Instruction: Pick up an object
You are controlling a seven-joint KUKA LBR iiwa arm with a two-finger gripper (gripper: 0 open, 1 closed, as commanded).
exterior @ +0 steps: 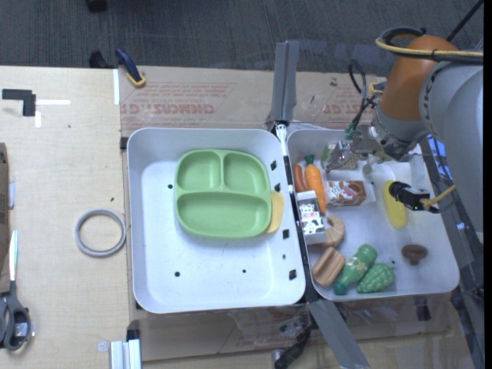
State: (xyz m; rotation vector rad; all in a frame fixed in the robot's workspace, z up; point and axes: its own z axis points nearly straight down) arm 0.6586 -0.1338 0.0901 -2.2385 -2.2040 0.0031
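Note:
My gripper (339,158) hangs low over the back of the right bin (430,283), just right of an orange carrot (313,183) and above a brown packet (347,193). The arm's orange band (407,75) rises behind it. Other items lie in this bin: a small printed box (307,212), a yellow banana (396,211), a brown mushroom (415,254), a green bottle-like toy (355,267), a green bumpy toy (378,277), a bread roll (328,266) and a beige piece (335,231). Nothing is seen held in the gripper.
The left bin (154,229) holds a green divided plate (223,192) with a yellow piece (276,211) at its right edge. A grey tape ring (101,231) and scissors (14,314) lie on the bench to the left. A metal divider (283,98) stands between the bins.

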